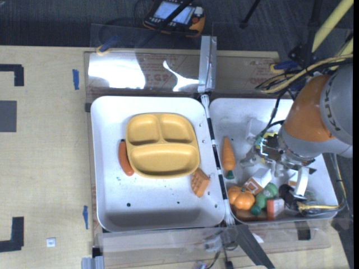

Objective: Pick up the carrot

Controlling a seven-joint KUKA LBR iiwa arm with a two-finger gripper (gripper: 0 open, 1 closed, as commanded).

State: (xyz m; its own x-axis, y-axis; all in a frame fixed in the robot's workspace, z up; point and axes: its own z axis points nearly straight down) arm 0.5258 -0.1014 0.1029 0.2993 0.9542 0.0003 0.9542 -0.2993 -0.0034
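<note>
The carrot [228,153] is orange with a small green top. It lies lengthwise near the left wall of the right bin [328,189], close to the divider. My gripper [279,170] hangs over the middle of that bin, to the right of the carrot and apart from it, above a pile of toy food. The grey arm with its orange band [307,116] reaches in from the right and hides part of the bin floor.
Toy food is heaped at the right bin's front: an orange fruit [243,200], green pieces [259,206] and a red-and-white block [275,207]. The left bin [106,195] holds a yellow divided plate [161,144], a red sausage [125,158] and a waffle piece [199,182].
</note>
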